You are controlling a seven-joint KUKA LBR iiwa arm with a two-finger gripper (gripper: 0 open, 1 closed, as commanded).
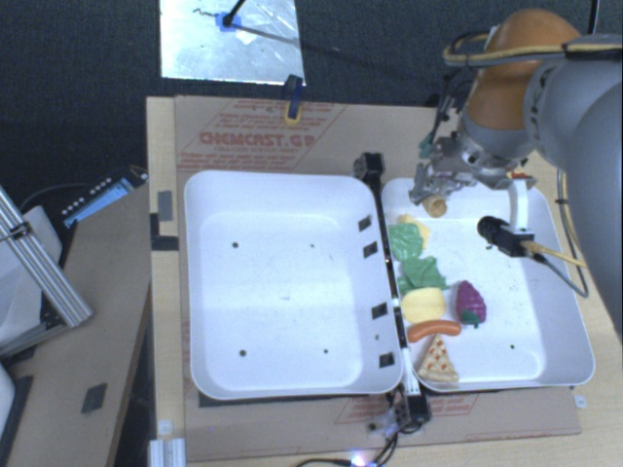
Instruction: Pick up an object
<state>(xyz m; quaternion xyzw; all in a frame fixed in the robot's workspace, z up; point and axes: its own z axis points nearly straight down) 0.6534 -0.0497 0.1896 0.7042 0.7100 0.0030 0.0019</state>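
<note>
My gripper (431,198) hangs over the back left corner of the right bin (526,343), low near its floor. A small tan piece (436,206) sits right at its tip; whether it is gripped does not show. In front of it, along the bin's left wall, lie a pale yellow piece (410,227), two green leafy pieces (413,244), a yellow fruit (423,305), an orange sausage (433,330) and a pizza slice (438,362). A purple eggplant (470,302) rests a little right of the yellow fruit.
The left bin (282,280) adjoins the right one, and black clips (370,251) line the shared wall. Both bins stand on a cardboard sheet (253,136). A shiny foil sheet (229,27) lies behind the bench.
</note>
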